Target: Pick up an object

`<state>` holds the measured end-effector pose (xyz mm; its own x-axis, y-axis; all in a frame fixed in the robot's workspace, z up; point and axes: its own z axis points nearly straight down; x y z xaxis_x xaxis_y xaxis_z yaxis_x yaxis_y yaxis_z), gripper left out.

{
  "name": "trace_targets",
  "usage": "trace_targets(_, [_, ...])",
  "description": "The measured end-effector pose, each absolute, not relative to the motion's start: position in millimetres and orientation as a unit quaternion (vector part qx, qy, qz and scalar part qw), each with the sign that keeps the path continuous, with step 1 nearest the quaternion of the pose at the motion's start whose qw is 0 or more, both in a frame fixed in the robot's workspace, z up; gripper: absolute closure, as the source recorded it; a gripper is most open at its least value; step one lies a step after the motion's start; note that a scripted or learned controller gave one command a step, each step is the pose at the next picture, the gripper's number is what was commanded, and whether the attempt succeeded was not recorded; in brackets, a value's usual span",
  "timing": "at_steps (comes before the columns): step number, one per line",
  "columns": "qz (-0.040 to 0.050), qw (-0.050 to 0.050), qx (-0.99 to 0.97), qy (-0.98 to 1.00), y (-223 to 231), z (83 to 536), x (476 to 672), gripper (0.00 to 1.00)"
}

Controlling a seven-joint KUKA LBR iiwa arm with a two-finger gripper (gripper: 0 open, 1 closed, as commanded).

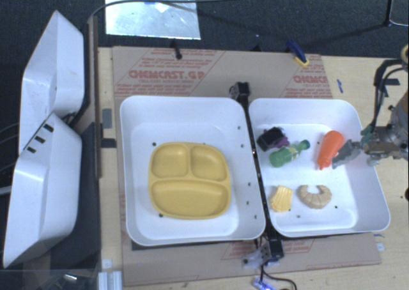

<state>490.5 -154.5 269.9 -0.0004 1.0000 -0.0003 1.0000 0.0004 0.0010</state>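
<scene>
Evidently you had the gripper (346,154) in approach, jaws apart and holding nothing, just beside the toy carrot (329,147) in the right bin (370,202); next, close on it.

Right bin (364,199) open at centre; carrot (330,148) just beside gripper (340,156) crowds it
</scene>
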Motion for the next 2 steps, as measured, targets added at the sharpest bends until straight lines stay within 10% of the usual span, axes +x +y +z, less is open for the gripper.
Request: trace_targets(2, [0.0013,0.002,0.706,0.708,-133.9,279.5,605.5,0.00])
